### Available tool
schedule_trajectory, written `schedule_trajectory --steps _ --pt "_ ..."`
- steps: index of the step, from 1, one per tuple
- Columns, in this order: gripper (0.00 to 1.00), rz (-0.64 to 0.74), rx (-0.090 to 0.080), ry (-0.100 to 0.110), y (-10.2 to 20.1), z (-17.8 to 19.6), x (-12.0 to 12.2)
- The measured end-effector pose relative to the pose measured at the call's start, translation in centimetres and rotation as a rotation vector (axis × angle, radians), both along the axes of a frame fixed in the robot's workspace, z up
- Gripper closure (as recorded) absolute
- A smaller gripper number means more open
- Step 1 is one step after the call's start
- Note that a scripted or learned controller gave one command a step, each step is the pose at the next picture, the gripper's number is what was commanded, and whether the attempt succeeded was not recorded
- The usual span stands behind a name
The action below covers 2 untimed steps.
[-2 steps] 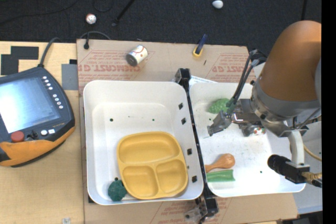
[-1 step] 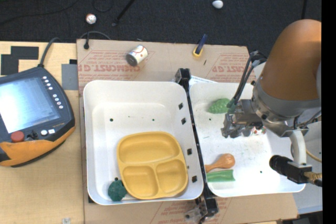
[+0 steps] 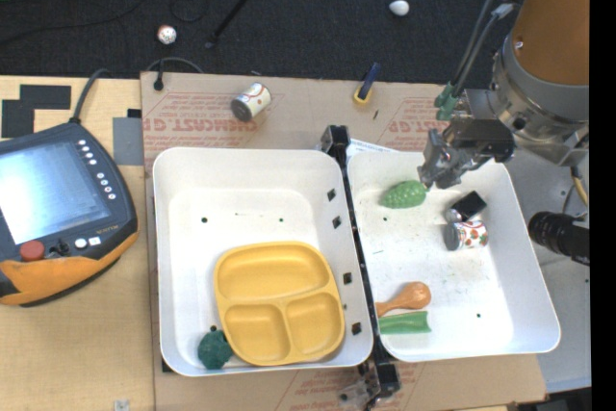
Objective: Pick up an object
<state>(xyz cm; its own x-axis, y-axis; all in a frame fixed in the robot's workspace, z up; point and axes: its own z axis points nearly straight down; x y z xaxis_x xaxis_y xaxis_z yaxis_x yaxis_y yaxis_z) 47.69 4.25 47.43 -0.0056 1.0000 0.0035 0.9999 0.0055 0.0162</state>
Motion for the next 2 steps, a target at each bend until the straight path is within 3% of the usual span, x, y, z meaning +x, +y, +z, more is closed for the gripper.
schedule_trajectory --steps 1,2 --pt "1.0 0.001 -0.006 0.032 9.3 -14.3 -0.3" --pt "1.0 -0.01 -0.005 0.015 3.3 -10.8 -0.1"
